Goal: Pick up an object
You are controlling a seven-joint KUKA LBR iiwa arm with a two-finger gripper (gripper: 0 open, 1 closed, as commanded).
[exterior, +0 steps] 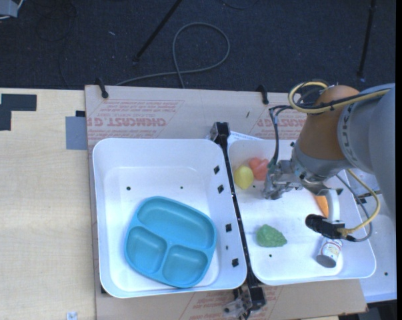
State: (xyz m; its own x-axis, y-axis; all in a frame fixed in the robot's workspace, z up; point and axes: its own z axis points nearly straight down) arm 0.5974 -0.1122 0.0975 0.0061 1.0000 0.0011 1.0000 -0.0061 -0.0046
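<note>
Two white bins sit side by side on a brown cardboard sheet (pixel 147 115) laid over a pale wooden bench (pixel 34 212). Reddish print runs along the sheet above the left bin. It stands upside down and seems to read "CHEMCAST", followed by letters too small to make out. More of the same print shows at the sheet's lower edge but cannot be read.

The left bin (pixel 97 212) holds a blue tray (pixel 170 241) with three compartments, lying flat toward its near side.

The right bin (pixel 287 265) holds the loose things. A yellow ball (pixel 244 176) lies beside the divider, touching a pink lump (pixel 259 168) just behind it. A green lump (pixel 271 236) lies alone near the middle of the floor. An orange piece (pixel 322 204) shows partly under the arm on the right. A small jar (pixel 329 253) lies tipped in the near right corner, and the writing on its pale label is too small to read.

The gripper (pixel 279 187) is low in the right bin, just right of the yellow ball and pink lump. Whether it is open or closed cannot be told, and nothing can be seen held in it
</note>
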